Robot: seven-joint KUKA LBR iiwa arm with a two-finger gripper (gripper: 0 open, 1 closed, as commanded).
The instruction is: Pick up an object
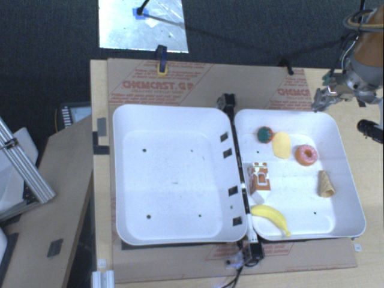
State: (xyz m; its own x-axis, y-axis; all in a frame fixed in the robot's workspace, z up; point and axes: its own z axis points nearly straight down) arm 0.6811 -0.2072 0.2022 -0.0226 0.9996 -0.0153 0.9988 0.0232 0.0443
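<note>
A banana (271,217) is seen nearest the camera, lying at the front edge of the right bin (345,161), close to its front-left corner. Just behind it, against the divider between the bins, a small brown-and-white block (259,177) is found. Toward the back of the same bin a green ball (265,134) and a yellow lemon (281,145) are set touching, with a pink-iced doughnut (306,155) just beside them and a tan cone (325,183) nearer the right wall. No object is seen in the left bin (174,173).

The hand (324,96) is held above the back-right corner of the right bin, well apart from every object and holding nothing; whether it is wide or narrow cannot be told at this size.

A failed grasp is judged likely on the rounded pieces: the ball and lemon look smooth and hard and could be squeezed out sideways, and, being in contact, one could be knocked while the other is approached. The banana and block lie so near the walls that a finger could be blocked by the rim. The ridged cone looks tapered and could slip.
</note>
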